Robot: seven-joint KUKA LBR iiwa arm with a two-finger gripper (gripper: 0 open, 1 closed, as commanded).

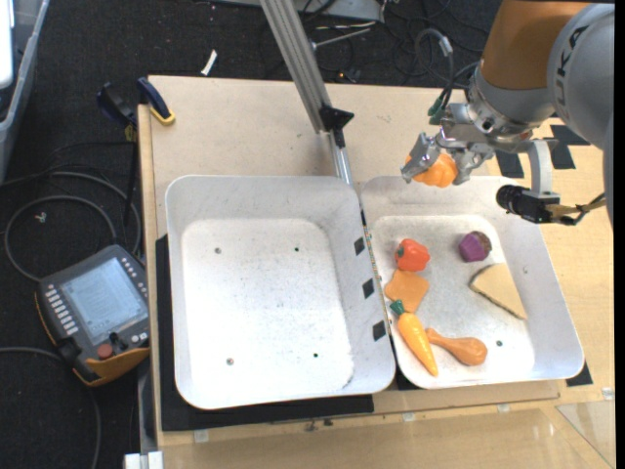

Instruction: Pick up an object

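End effector point(439, 164) clenched on an orange object point(438, 172), raised above the far edge of the right bin point(547, 291), near the tabletop's point(254, 125) far right corner. Pick looks accomplished; only holding or release left.

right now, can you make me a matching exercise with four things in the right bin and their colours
Things:
1. pepper
2. small round fruit
3. wedge
4. carrot

Colours:
A. tan
B. orange with a green top
C. red
D. purple

Pairs: 1-C, 2-D, 3-A, 4-B
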